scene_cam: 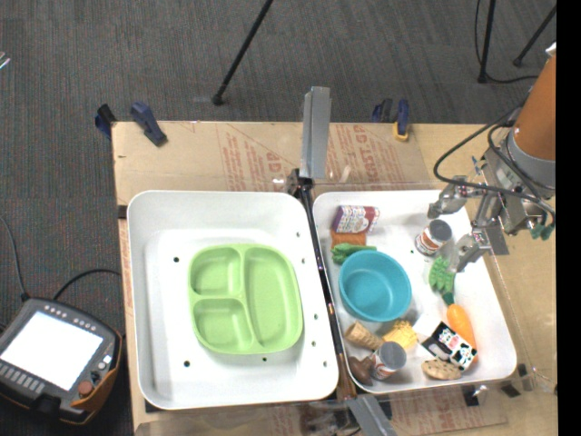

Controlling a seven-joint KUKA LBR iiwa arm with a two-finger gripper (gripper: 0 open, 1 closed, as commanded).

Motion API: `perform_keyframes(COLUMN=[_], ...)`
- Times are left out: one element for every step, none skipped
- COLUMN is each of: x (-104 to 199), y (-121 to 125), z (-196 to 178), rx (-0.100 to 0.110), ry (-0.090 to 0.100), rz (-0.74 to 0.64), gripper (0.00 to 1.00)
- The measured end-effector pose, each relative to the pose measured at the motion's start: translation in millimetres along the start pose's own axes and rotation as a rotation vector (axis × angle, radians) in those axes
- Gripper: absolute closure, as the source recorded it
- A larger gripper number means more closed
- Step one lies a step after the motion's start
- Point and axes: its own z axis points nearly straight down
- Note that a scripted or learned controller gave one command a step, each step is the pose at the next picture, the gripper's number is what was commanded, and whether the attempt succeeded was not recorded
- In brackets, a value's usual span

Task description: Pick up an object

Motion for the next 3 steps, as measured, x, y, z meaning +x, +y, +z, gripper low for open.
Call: perform_keyframes(x=[24.6, 59.7, -15.6], y=[11.7, 51.4, 65.9], z=[116.2, 194.1, 195.4], rx=[-0.004, -0.002, -0.002], ry=[0.013, -0.01, 0.0], rz=[-0.021, 0.043, -0.057], gripper=[0.0, 0.0, 0.0])
